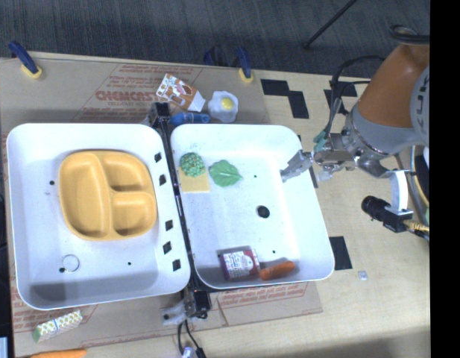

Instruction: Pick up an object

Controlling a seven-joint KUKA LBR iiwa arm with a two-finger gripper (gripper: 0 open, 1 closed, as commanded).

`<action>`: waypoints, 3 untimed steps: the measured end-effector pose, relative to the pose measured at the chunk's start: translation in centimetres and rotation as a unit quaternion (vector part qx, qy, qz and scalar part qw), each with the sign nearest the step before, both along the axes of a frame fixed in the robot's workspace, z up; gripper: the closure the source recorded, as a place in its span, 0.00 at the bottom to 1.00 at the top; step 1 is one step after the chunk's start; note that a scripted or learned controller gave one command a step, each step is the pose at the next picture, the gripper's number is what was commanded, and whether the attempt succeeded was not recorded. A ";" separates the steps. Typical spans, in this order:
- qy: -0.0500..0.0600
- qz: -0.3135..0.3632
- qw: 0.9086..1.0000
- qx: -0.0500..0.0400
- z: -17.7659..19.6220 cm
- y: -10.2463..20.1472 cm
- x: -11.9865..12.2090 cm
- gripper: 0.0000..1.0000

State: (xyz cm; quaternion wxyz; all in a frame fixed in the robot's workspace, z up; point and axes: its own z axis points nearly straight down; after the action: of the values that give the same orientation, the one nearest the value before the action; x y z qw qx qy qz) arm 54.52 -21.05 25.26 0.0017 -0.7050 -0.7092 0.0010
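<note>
My gripper [295, 165] hangs at the right rim of the right bin [308, 222], its tip just over the bin's upper right side with nothing under it. In this bin a bumpy green piece [191, 162] rests on a yellow square [197, 183] near the left wall. A green leaf-shaped piece [224, 173] lies beside them. Along the front wall lie a dark red packet [239, 263] and an orange carrot [279, 270]. All of these sit well to the left of or below the gripper.
The left bin [24, 200] holds a yellow divided tray [108, 194] and a small clear ring [70, 262]. Behind the bins lie a snack packet [174, 89], a blue item [188, 118] and a white-and-yellow piece [224, 105]. A wrapped packet [58, 324] lies at the front left.
</note>
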 end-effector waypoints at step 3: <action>0.000 0.282 0.960 0.001 -16.1 11.1 8.2 0.00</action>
State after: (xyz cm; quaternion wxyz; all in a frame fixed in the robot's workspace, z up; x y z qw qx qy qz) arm 62.71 -9.97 9.15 0.0023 -0.4768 -0.8790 0.0010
